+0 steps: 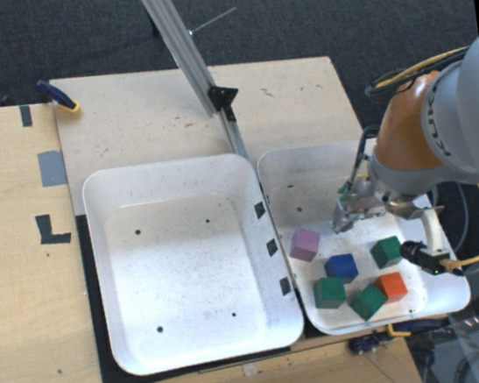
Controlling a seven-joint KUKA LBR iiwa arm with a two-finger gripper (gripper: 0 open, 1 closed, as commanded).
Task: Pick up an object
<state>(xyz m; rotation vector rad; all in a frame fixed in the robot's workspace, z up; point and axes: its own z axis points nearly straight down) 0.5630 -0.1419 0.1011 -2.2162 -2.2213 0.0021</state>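
Claw low in right bin, just beside pink cube. Finger spread cannot be told; nothing seen between them. Blue cube nearby.

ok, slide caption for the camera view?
Gripper hovers in the right bin above a purple block; five more blocks lie nearby.

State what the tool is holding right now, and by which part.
Nothing shows between its tips. The tool hangs over the right bin, just right of the purple block; whether it is open cannot be told.
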